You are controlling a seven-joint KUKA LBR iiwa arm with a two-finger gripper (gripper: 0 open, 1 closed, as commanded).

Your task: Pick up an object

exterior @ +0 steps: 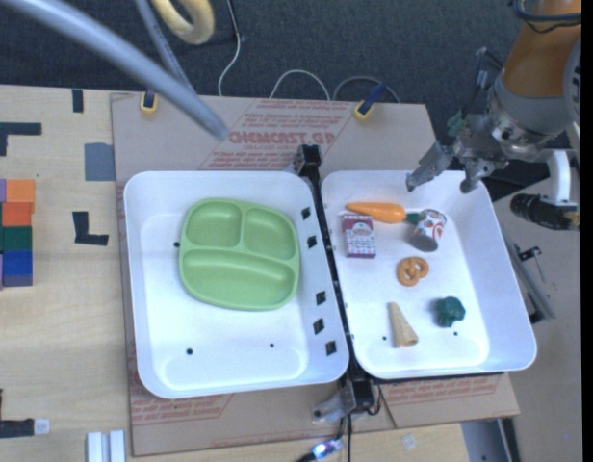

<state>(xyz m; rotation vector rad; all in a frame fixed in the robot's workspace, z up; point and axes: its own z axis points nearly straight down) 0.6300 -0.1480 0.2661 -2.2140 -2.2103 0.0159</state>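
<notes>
Gripper above far edge of right bin, fingers spread, grasping nothing

Right bin holds six things: carrot near the far edge, long axis across the bin, orange tip pointing toward the left bin, green end toward the cup; small printed cup just beside the carrot's green end, tipped on its side; red-and-white box just under the carrot, near the divider edge, long axis running far-to-near; pretzel mid-bin; cone near the near edge, narrow tip pointing to the far edge; broccoli beside it toward the right edge. Green divided plate sits in the left bin, centre-far
</notes>
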